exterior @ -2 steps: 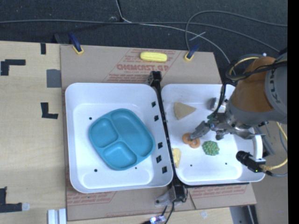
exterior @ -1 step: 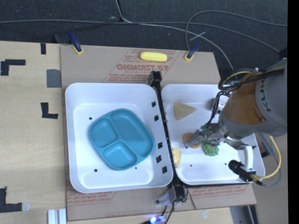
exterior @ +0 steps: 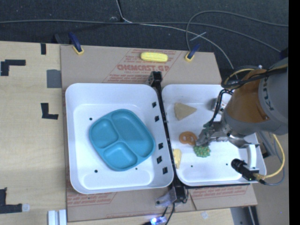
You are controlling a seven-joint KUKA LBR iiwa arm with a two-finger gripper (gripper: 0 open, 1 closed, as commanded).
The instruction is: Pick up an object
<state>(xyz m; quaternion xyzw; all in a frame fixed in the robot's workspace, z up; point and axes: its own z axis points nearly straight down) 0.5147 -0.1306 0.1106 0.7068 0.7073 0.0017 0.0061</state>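
Note:
My gripper [exterior: 205, 139] is down in the right bin [exterior: 212, 175], directly over a small green object [exterior: 202, 151] that looks like broccoli. Just left of the gripper lies an orange pretzel-shaped ring [exterior: 187, 138]. A tan wedge [exterior: 183, 110] rests near the bin's back left. A yellow piece [exterior: 176, 157] lies against the bin's left wall. The grey and orange arm covers the bin's right side.
The left bin [exterior: 77, 172] holds a blue three-part plate [exterior: 122, 138]. A yellow corn cob [exterior: 153, 57] lies on the cardboard behind the bins. Black clips [exterior: 155, 78] join the bins along the middle divider. Cables cross the dark floor at the back.

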